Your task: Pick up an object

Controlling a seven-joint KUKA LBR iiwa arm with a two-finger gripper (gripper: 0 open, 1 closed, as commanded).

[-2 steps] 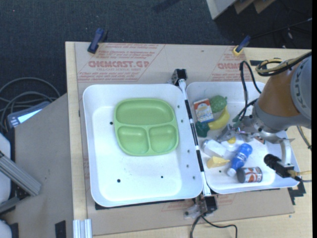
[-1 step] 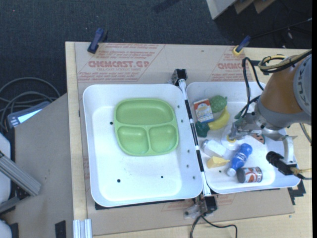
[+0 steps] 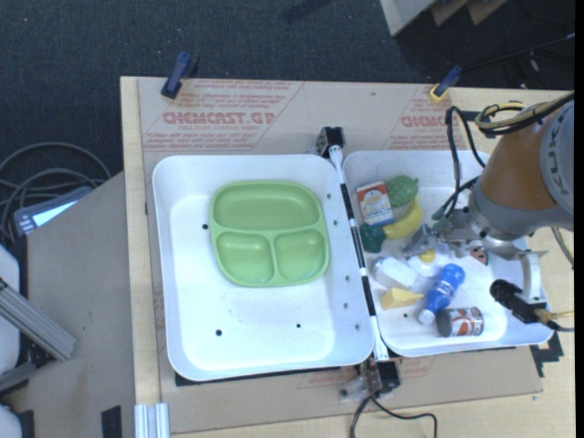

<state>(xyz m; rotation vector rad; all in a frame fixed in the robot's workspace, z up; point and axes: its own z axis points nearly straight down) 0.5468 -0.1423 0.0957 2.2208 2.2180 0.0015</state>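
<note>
Right now we see the gripper (image 3: pixel 436 235) low in the right bin (image 3: pixel 493 336) at right of frame, among clutter beside the blue bottle (image 3: pixel 442 290); its grasp we cannot tell.

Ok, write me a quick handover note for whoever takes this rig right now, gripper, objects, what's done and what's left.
Gripper: down in the right bin among the clutter; nothing seen held.
Right bin: blue bottle, red can, banana, small carton, other small items.
Left bin: green divided tray.
Done: arm has reached into the pile.
Left: grasp one object and lift it.
</note>
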